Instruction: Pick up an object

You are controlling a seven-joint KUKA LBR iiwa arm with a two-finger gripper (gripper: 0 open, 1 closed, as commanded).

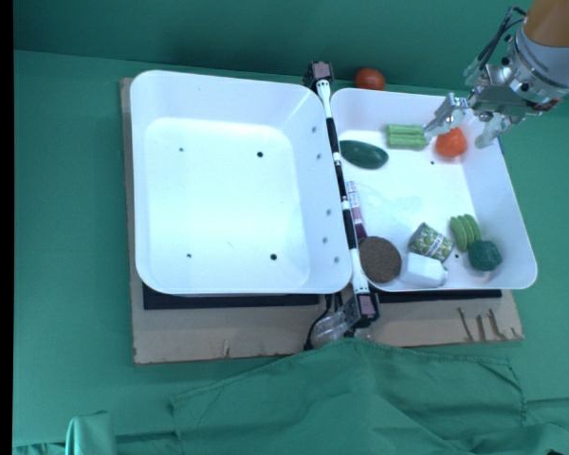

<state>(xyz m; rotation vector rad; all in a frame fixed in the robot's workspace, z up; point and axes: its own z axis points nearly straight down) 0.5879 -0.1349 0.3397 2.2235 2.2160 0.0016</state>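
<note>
Left bin (171,93): bare white floor, a few dark dots. Between bins: black-and-white bar (337,173) running near to far. Beyond the far rim, on green cloth (95,349): red tomato (369,79), outside the bins. Right bin (517,245), far-left part: dark green avocado (363,154); just right of it, pale green ridged piece (407,136). Near-left: brown disc (380,259); right of it, green patterned cup (431,241) on its side, touching white block (423,270). Near-right corner: green pods (465,230), dark leafy lump (484,254), possibly broccoli. Far right: gripper (470,123), fingers spread, straddling orange-red fruit (450,142) resting on bin floor; contact unclear.
</note>
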